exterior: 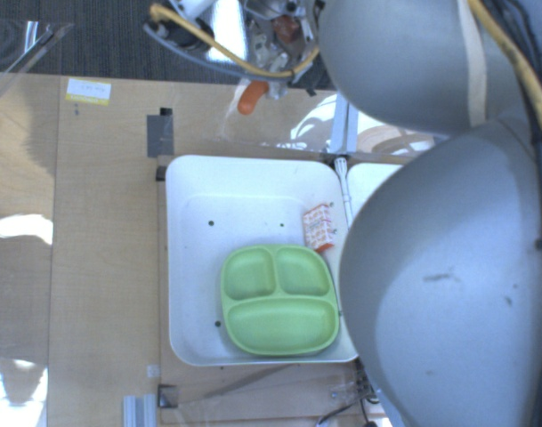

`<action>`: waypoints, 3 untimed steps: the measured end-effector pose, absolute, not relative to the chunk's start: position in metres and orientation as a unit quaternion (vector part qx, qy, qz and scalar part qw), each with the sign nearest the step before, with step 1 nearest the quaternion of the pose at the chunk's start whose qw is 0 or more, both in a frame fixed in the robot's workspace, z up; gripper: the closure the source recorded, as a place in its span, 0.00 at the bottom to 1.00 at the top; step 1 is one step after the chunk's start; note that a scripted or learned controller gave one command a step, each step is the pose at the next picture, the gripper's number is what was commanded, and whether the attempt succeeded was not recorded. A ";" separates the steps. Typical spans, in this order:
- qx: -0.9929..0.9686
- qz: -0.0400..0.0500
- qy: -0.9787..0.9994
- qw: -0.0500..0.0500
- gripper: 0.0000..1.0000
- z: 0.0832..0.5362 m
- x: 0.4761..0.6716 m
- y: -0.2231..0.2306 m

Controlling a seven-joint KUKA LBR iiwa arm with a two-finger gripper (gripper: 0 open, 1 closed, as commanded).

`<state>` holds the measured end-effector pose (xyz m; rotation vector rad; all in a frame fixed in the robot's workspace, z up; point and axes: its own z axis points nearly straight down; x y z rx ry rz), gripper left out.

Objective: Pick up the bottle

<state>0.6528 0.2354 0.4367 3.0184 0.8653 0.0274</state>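
Nearest:
Arm body: large grey housing [448,301] fills the lower right, covering most of the right bin [370,178] and the right edge of the left bin.
Left bin: white, shallow [199,238], resting on the tan surface [93,265].
Green tray: three-compartment plate [279,300] lying flat in the near half of the left bin, all compartments bare.
Label item: small red-and-white packet [319,227] in the left bin, beside the divider between the bins, just beyond the tray.
Surface fittings: dark bracket [160,132] beyond the left bin's far left corner; yellow label [88,90] farther left.
Gripper: at the far edge [269,56], above the surface beyond the bins, with yellow cable looped beside it.
Bottle: translucent body with orange cap [248,98] hanging tilted directly under the gripper, clear of the surface.
Fingers: closed on the bottle's upper end.
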 end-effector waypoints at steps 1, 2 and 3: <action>0.968 0.000 0.250 0.000 1.00 0.207 0.627 0.235; 0.959 0.002 0.285 0.000 1.00 0.271 0.543 0.208; 0.923 -0.001 0.385 0.001 1.00 0.281 0.487 0.145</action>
